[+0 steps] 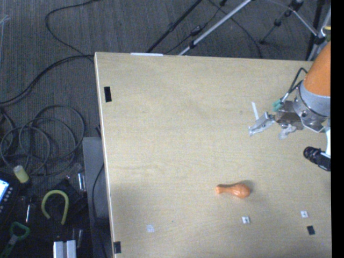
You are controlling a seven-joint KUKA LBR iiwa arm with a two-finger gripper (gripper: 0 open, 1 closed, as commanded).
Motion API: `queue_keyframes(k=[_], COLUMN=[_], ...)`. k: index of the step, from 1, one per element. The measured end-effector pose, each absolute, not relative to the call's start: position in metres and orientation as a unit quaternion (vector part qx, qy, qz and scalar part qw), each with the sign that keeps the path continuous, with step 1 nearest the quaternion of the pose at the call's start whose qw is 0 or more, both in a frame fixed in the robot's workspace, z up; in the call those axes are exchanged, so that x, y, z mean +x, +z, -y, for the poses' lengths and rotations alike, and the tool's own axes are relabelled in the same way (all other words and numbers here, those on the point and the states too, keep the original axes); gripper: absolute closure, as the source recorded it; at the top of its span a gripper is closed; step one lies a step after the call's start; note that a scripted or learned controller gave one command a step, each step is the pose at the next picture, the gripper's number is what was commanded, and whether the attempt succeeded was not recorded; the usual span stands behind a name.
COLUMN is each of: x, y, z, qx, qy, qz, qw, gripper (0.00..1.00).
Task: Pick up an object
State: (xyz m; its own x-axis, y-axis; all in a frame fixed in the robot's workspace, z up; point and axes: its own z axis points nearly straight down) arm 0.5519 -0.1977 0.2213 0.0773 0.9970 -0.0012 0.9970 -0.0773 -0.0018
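Note:
An orange, pear-shaped object point(234, 190) lies on its side on the light wooden bench top point(177, 133), in the front right part. My gripper point(267, 131) hangs over the right side of the bench, well behind the object and a little to its right. Its two metal fingers point(260, 126) are spread apart with nothing between them, so it is open. The arm's grey wrist and orange band point(321, 77) enter from the right edge.
Small white and black markers point(245, 219) dot the bench near its front right corner. A black tape patch point(107, 94) sits at the left edge. Cables and tools point(48, 144) lie on the floor to the left, and tripod legs point(231, 9) stand behind.

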Motion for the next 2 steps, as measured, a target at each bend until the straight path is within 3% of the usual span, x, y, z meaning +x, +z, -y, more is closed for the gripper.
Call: queue_keyframes(k=[1, 2], x=[0.614, 0.661], y=[0.170, 0.084], z=[0.211, 0.220], qx=[-0.735, -0.686], qy=[0.0021, 0.0020], qz=[0.678, 0.728], qw=[0.000, -0.001], gripper=[0.00, 0.00])
